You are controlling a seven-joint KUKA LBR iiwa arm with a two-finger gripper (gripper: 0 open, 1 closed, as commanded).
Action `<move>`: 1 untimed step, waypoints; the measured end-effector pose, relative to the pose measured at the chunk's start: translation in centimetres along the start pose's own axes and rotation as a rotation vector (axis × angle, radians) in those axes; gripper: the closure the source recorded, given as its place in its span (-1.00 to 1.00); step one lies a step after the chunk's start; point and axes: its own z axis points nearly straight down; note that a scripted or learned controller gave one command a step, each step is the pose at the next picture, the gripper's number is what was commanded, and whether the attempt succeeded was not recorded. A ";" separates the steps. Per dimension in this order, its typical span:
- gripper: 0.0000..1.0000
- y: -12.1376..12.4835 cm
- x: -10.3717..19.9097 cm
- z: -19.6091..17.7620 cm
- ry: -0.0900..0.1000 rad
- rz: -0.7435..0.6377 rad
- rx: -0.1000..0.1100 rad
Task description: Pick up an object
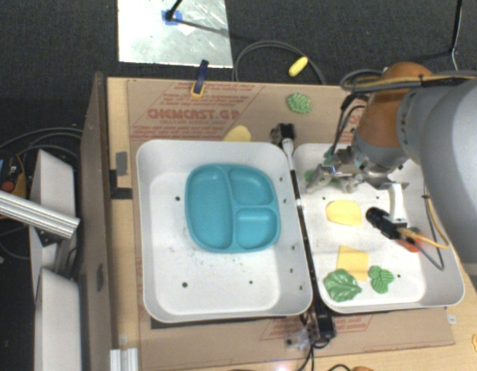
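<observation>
- Near end of the right bin [427,265]: green leaf piece [343,285], small green piece [381,279] and yellow block [352,260] lie loose on the floor.
- Mid-bin: yellow oval [344,212], lying free.
- Far end: gripper [336,175] over the bin's far-left part, just beyond the oval. Nothing seen in it. Open or closed: cannot tell.
- Reading: no pick made yet. Grasp and lift remain.

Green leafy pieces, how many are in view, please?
3: large green leaf beside small green leaf in the white right bin's front, third green leaf on brown cardboard behind; the arm may hide more.
</observation>
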 end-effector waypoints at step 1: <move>-1.00 -3.7 -0.5 -2.7 -0.001 0.008 0.005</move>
